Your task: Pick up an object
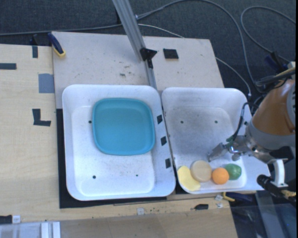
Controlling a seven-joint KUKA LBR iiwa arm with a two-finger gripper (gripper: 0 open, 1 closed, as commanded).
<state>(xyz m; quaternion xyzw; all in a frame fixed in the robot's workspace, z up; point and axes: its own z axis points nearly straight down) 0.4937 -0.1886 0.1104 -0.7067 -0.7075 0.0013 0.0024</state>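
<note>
On my feed, the left bin (74, 148) holds a teal square plate (123, 126), lying flat toward the bin's far side with its edges roughly parallel to the bin walls.

Moving right, the right bin (198, 113) is mostly bare, scuffed grey in the middle. Its objects are bunched in a row along the near wall, running left to right: a yellow piece (186, 179) in the near left corner, its long axis tilted from far-left to near-right; a round tan disc (201, 170) overlapping it; an orange ball (220, 176) touching the disc; and a green object (234, 171) just beside the ball, at the right end. The round ones have no clear direction I can read.

Above the row's right end I see the gripper (219, 151), reaching in from the right and pointing left and slightly down in the picture, just over the bin floor near the disc and ball. I cannot tell from this angle how it is set, and I see nothing held in it.

Farther right, the grey arm with its orange band (275, 113) hangs over the bin's right wall.
</note>
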